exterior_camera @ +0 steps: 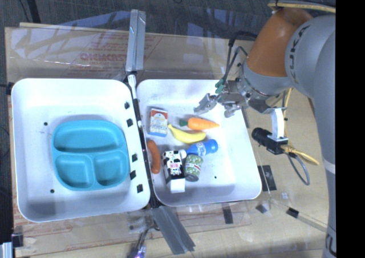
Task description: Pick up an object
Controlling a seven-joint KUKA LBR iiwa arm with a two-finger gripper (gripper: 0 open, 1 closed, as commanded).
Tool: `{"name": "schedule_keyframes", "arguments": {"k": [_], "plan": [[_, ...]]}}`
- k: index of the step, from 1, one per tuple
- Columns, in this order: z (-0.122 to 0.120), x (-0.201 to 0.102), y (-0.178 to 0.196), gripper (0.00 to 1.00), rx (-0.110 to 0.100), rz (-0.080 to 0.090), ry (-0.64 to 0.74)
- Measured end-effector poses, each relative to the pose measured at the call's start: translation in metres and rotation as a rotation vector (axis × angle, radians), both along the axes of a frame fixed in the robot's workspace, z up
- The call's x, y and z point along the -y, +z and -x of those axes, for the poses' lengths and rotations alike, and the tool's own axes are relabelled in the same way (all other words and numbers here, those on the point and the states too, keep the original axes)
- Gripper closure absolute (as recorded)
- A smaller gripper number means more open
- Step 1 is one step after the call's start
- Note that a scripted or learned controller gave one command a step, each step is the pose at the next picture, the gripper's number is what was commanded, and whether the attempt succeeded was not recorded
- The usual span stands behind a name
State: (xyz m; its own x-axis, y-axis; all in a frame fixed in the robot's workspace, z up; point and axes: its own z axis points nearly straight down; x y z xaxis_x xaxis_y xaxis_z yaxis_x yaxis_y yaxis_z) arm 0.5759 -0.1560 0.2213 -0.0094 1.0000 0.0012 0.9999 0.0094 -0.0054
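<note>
While poised over the right white bin [242, 185], metal two-finger gripper [215, 103] spread apart, pinching nothing, just above orange plastic carrot [203, 123]; yellow banana [187, 134] touching carrot; blue bottle [204, 148], cow-patterned carton [174, 164], brown sausage [153, 156] nearby; blue divided tray [90, 153] in left white bin [34, 94]

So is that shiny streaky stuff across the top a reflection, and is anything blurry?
Camera view: yes, glare streaks the clear sheet behind the bins; the blue tray and banana look sharp enough, with soft shadows; the claw is small and somewhat indistinct.
</note>
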Motion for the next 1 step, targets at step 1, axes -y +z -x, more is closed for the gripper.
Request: {"name": "schedule_keyframes", "arguments": {"k": [1], "plan": [[-0.007,0.0017,-0.1292,0.0,0.003,0.001,0.017]]}}
